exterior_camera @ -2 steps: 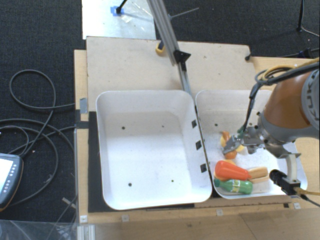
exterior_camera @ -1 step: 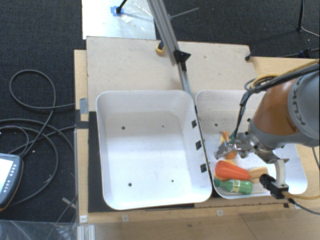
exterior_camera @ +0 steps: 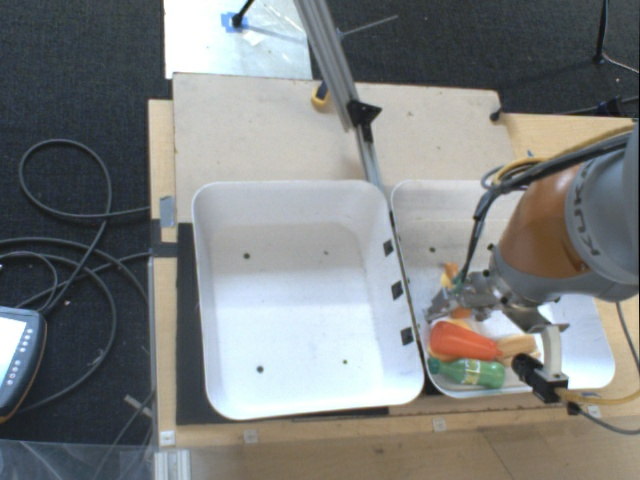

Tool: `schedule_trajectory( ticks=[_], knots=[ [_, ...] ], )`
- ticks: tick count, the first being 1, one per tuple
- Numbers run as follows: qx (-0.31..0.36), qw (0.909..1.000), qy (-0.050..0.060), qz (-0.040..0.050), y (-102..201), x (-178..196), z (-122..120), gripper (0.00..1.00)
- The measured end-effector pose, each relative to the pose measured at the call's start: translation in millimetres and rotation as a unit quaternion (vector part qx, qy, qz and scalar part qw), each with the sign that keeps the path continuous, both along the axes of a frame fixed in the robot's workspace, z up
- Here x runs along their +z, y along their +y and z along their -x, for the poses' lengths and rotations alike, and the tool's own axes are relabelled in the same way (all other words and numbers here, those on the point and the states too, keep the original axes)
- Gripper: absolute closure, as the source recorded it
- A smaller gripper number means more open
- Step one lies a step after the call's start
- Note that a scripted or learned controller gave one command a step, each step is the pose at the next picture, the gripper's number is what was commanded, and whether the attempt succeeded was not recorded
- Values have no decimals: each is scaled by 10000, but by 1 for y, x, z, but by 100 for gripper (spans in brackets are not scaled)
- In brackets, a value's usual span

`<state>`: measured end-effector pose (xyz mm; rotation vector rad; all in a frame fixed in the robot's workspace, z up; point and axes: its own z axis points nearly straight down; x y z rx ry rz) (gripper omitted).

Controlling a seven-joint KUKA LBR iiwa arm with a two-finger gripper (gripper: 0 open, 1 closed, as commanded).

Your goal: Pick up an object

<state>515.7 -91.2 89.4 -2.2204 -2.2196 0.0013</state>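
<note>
My gripper [exterior_camera: 457, 304] hangs low in the right bin [exterior_camera: 425, 223], near its front left corner, at the end of the grey arm with its orange band [exterior_camera: 535, 233]. Just below it lies an orange-red carrot-shaped toy [exterior_camera: 463, 342]. A green bottle-shaped toy [exterior_camera: 471, 372] rests along the bin's front wall. Right of the carrot lies a tan piece [exterior_camera: 516, 345]. A small yellow-orange object [exterior_camera: 452, 270] peeks out just above the gripper. The wrist hides whatever lies directly under it.
The left bin [exterior_camera: 300, 298] sits against the right one, divided by a shared wall with black clips [exterior_camera: 396, 290]. A metal pole [exterior_camera: 335, 63] slants over the bench from the back. Cables and a tablet [exterior_camera: 15, 353] lie on the floor at left.
</note>
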Motion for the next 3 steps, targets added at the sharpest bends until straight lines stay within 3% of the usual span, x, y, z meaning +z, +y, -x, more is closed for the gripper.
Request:
schedule_trajectory(
  ticks=[1,3],
  knots=[
    [-5,10000,-20,1,0,12,-1,100],
    [31,10000,-53,10,0,119,-3,100]
  ],
)
